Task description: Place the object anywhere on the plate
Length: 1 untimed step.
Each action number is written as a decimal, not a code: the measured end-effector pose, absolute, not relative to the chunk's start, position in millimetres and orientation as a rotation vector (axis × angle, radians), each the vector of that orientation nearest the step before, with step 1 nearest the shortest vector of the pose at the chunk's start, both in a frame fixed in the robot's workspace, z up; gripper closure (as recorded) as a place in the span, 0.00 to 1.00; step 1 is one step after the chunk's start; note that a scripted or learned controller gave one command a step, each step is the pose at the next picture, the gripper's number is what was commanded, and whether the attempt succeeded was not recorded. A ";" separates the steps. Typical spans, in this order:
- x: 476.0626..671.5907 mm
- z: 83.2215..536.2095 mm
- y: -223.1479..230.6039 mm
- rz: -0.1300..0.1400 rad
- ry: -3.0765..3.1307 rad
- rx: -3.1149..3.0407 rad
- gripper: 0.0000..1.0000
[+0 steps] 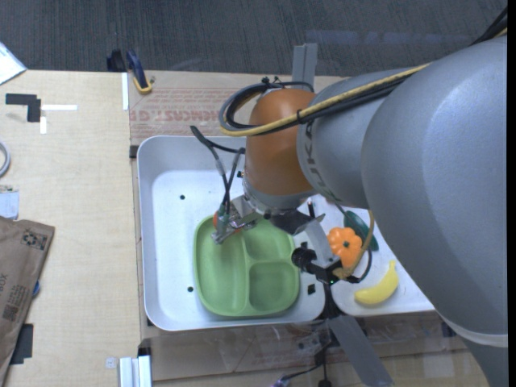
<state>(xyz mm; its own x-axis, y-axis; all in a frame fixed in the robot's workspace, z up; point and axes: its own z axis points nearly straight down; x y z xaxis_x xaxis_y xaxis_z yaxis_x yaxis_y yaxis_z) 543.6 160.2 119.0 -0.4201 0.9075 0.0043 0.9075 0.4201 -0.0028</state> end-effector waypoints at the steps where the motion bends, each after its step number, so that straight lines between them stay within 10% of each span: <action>1: 544.6 118.5 156.5 0.004 -2.642 -1.697 0.00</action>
